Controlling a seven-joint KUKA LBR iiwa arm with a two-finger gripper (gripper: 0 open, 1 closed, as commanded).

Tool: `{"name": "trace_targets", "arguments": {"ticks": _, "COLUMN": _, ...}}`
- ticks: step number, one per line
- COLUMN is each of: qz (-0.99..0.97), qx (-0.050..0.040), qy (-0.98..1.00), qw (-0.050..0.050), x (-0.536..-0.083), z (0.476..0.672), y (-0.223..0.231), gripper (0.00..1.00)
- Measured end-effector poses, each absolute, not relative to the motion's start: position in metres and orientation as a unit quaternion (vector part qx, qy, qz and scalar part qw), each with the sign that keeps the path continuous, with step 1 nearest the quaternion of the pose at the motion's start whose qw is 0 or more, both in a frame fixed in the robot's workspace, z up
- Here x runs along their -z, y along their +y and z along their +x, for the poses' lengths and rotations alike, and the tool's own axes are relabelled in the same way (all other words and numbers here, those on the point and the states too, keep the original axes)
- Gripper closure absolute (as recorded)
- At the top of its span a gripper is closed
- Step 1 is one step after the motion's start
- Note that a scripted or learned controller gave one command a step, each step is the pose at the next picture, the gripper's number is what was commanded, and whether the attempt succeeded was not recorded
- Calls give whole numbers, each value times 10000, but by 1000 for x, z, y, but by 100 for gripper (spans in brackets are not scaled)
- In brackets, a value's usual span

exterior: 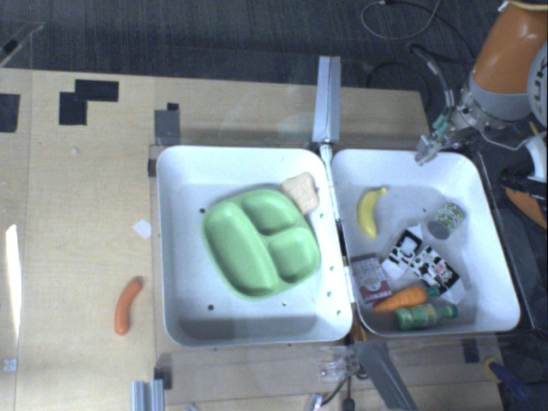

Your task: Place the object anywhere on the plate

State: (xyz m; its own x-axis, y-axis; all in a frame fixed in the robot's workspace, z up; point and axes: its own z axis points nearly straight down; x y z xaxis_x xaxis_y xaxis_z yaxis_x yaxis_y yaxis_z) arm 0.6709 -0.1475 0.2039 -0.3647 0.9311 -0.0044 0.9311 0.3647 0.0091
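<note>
Camera view: looks down at a slant on the desk [77, 229].
Bins: two shallow white ones side by side, the left bin [184, 315] and the right bin [488, 229].
Plate: one, green [261, 242], with three compartments, lying in the left bin.
Bread slice: one pale piece [301, 192] at the plate's upper right rim, touching it.
Right bin contents: one banana [369, 210], one small round tin [446, 218], one black-and-white patterned packet [419, 259], one small reddish packet [369, 278], one carrot [401, 299], one green can [425, 316] lying on its side.
Off the bins: one sausage [128, 305] on the desk, left of the left bin.
Tool: one [431, 144], above the right bin's upper right corner; whether it is open or closed I cannot tell, and nothing shows in it.
</note>
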Motion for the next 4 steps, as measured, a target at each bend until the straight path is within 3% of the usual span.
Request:
{"name": "trace_targets", "arguments": {"ticks": 1, "qz": 5439, "qx": -26, "qy": 8391, "qw": 35, "x": -231, "z": 670, "y": -38, "gripper": 100}}
{"name": "trace_targets", "arguments": {"ticks": 2, "qz": 3988, "qx": -24, "qy": 9170, "qw": 36, "x": -269, "z": 630, "y": 65, "gripper": 100}}
{"name": "trace_targets", "arguments": {"ticks": 3, "qz": 3990, "qx": -24, "qy": 9169, "qw": 35, "x": -269, "z": 630, "y": 64, "gripper": 0}}
{"name": "trace_targets", "arguments": {"ticks": 4, "qz": 3983, "qx": -46, "qy": 9172, "qw": 67, "x": -281, "z": 632, "y": 66, "gripper": 100}}
